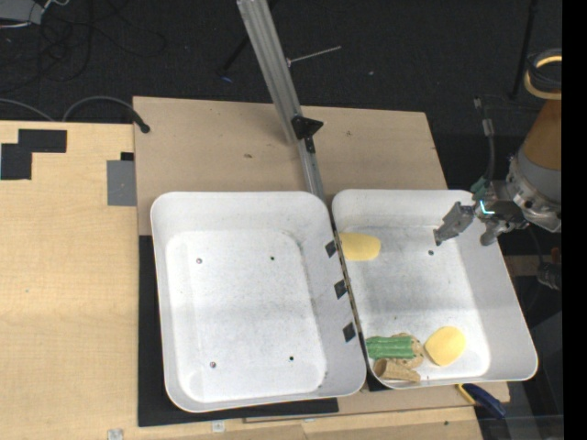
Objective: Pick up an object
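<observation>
My gripper hovers over the right side of the right bin, with its two dark fingers spread apart and nothing between them. A pale yellow oval object lies against the right bin's left wall, well to the left of the gripper. At the bin's near edge sit a round yellow object, a green ridged object and a tan piece just below it.
The left bin sits beside the right one, joined by dark clips along the shared wall. A metal rail slants up from between the bins at the back. Light wooden bench surface lies to the left.
</observation>
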### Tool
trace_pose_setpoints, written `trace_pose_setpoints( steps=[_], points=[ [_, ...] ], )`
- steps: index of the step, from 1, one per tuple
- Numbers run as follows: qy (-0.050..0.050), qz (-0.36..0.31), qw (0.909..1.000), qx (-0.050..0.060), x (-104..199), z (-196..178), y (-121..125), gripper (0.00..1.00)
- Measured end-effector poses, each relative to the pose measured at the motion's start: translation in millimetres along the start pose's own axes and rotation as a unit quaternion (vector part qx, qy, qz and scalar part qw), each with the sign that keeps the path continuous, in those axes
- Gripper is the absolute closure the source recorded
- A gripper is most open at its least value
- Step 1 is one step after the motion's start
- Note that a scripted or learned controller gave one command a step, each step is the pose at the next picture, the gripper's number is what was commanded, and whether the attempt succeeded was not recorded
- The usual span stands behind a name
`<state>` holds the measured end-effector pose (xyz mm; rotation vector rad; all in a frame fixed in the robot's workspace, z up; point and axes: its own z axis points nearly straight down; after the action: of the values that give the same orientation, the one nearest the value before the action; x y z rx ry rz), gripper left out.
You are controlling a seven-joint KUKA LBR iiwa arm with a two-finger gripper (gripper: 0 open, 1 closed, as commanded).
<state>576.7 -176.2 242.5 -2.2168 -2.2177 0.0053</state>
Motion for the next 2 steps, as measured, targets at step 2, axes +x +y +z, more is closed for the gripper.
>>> trace_pose_setpoints(
  steps=[2],
  points=[
    [0.000,0.000,1.0000,0.001,2,61,-7,0.00]
  ],
)
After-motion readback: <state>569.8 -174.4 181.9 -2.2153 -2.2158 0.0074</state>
